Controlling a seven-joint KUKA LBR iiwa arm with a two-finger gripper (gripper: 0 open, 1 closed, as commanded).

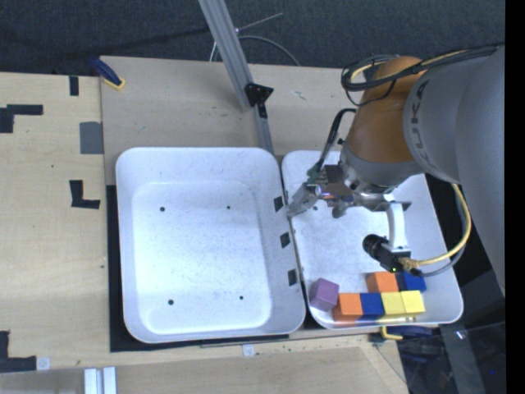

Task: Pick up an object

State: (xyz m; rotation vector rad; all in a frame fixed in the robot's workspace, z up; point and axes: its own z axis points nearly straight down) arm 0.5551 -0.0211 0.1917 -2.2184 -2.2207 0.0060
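Observation:
My gripper (318,206) hangs over the upper left part of the right bin (439,220), close to the bin's left wall. Its two fingers stand apart and open, with only white bin floor showing between them. Several small blocks lie clustered in that bin's near corner, well below the gripper: a purple block (325,292), an orange block (350,304), a blue block (372,304) and yellow blocks (402,304). Behind these sit a second orange block (381,283) and a second blue block (413,283).
The left bin (197,245) lies beside the right one, their rims touching. A grey metal pole (234,48) slants down to the bins' far edge. A black fitting with a yellow cable (381,249) hangs from the arm above the blocks.

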